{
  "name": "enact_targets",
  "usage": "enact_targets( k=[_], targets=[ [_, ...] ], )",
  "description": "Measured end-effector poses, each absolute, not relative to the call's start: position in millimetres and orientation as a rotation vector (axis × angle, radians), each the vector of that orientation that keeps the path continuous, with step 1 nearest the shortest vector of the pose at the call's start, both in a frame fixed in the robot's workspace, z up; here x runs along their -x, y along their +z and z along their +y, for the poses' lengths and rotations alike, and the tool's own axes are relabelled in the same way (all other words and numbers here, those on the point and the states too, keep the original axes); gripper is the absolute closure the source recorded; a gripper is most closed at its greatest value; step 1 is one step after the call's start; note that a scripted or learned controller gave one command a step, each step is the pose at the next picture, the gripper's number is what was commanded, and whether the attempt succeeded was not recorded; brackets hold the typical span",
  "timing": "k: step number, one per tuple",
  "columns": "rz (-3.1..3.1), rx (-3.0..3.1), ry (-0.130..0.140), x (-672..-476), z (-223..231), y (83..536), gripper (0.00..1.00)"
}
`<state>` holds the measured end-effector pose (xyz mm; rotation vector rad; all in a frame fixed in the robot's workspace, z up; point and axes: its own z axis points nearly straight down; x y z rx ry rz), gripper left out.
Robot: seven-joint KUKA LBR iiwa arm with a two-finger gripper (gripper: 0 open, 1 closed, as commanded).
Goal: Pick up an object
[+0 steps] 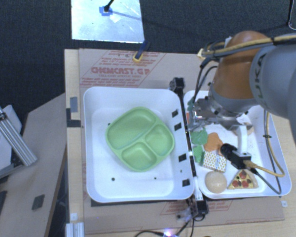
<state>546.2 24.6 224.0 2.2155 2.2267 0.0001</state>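
Gripper is low in the right bin, at its far-left corner, close to the divider btwn bins. Can't tell if it's open or closed, or if it holds anything, as the wrist covers it. Just below it in view lies a green toy, w/ an orange toy touching that one's right side. Nearer the bin's front edge: a checkered waffle, then a beige ball & a pizza slice side by side, both well apart from gripper. Left bin has a green 3-section plate mid-bin, across the divider from gripper.
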Motion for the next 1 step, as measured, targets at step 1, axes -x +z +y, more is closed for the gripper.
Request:
enact_targets(
  k=[1],
  targets=[
    [2.221,-2.221,-0.001,-546.4,15.7,215.4,1.00]
  ],
)
